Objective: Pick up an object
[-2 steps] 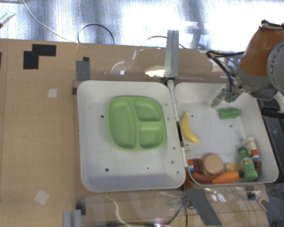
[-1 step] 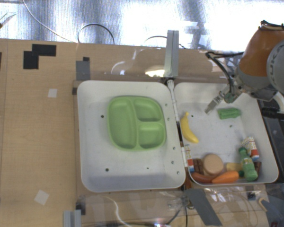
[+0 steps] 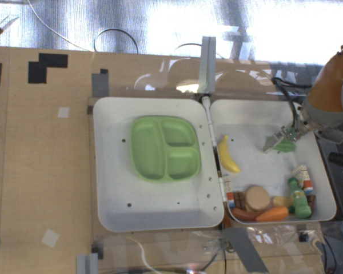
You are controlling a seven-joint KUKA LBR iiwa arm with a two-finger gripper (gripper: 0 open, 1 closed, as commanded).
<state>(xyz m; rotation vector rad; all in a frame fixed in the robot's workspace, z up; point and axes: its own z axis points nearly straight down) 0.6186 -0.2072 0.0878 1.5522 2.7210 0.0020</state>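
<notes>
green tray [image 3: 163, 148], yellow banana [image 3: 228, 155], white bins [image 3: 111, 210], orange carrot [image 3: 272, 213]

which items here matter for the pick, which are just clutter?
In play:
pincer
small green item at the pincer tip
right bin

Lying about:
banana
carrot
green bottle
round tan piece
green divided plate
left bin

Left white bin [image 3: 111, 210]: green three-compartment plastic tray [image 3: 164, 148] fills its centre; bare floor along every wall.
Right white bin [image 3: 326, 207]: yellow banana [image 3: 228, 155] beside the dividing wall; lower edge crowded by orange carrot [image 3: 272, 213], round tan disc [image 3: 257, 198], green bottle [image 3: 299, 198]. Upper and middle floor open, apart from a small green item [image 3: 286, 146] at right.
</notes>
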